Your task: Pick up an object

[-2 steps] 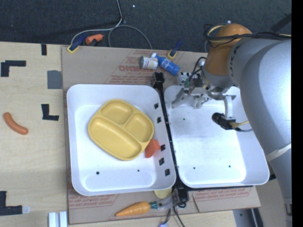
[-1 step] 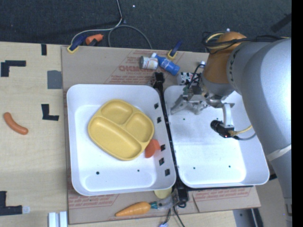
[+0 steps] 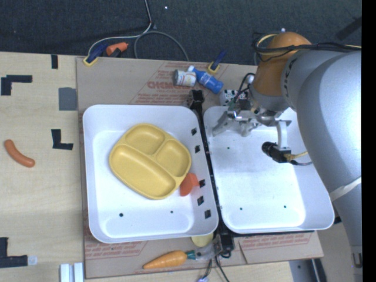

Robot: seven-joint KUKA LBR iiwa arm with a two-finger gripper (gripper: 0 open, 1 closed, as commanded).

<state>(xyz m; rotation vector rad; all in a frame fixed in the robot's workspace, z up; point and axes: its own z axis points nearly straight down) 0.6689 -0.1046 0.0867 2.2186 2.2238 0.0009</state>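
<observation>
On the worktop (image 3: 41,122), toward nine o'clock, an orange sausage-shaped toy (image 3: 19,153) lies well apart from the bins; further right, at eleven o'clock, an orange-handled clamp (image 3: 108,50) grips the cardboard sheet's far edge.

The left bin (image 3: 94,216) holds a yellow divided plate (image 3: 150,160), lying flat and turned at an angle; a small orange-red piece (image 3: 188,184) touches the plate's edge at about four o'clock, near the wall shared with the other bin.

Outside the bins, at six o'clock, a toy carrot (image 3: 166,259) lies on the cardboard just beside the left bin's near rim; at twelve o'clock, a white and blue tube-like object (image 3: 198,78) lies just beyond the bins' far rims, with a blue clamp (image 3: 217,60) near it.

The right bin (image 3: 264,216) shows its bare white floor; the gripper (image 3: 242,122) hangs over its far-left corner, at about one o'clock, below the orange band (image 3: 276,63) of the grey arm (image 3: 332,116); whether the fingers are spread or closed cannot be told from this view, and nothing can be seen between them; a black fitting with a cable (image 3: 276,151) hangs just right of the gripper.
</observation>
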